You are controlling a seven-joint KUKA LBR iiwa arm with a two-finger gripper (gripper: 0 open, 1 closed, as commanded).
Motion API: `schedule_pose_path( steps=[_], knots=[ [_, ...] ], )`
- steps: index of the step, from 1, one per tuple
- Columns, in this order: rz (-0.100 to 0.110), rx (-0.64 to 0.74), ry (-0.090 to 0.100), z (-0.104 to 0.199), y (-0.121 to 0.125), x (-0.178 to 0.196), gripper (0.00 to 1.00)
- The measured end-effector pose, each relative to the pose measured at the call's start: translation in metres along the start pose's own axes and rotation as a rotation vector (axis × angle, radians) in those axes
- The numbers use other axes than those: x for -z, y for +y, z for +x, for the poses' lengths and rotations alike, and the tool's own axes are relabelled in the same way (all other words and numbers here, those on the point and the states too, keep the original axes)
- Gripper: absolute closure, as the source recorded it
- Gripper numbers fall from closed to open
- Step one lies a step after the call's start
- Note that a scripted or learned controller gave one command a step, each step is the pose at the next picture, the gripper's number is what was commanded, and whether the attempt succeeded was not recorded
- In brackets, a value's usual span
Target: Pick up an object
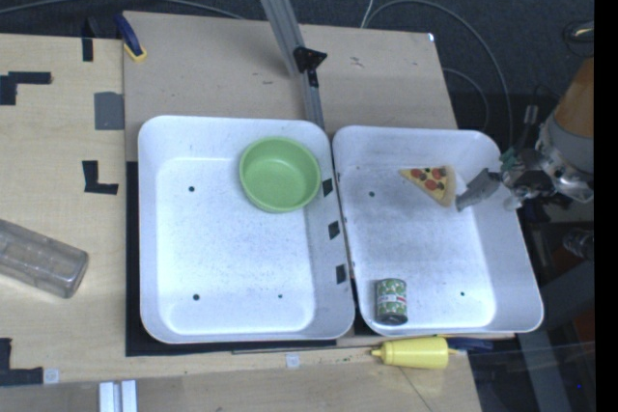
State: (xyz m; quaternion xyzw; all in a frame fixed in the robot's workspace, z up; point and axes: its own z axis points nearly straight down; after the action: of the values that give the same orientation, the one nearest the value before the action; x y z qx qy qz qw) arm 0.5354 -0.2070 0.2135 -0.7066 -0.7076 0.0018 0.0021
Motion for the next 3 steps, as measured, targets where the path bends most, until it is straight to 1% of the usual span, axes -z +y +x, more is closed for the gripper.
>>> schedule_pose_path(
  steps=[1,2,3],
  knots=[
    [0.001,0.0,0.001,0.008,-0.006,-0.048,0.0],
    [0.001,0.0,0.0,0.003,-0.007,-0.094,0.0],
    [-0.003,0.002,0.001,0.004,-0.006,-0.081,1.0]
  ],
)
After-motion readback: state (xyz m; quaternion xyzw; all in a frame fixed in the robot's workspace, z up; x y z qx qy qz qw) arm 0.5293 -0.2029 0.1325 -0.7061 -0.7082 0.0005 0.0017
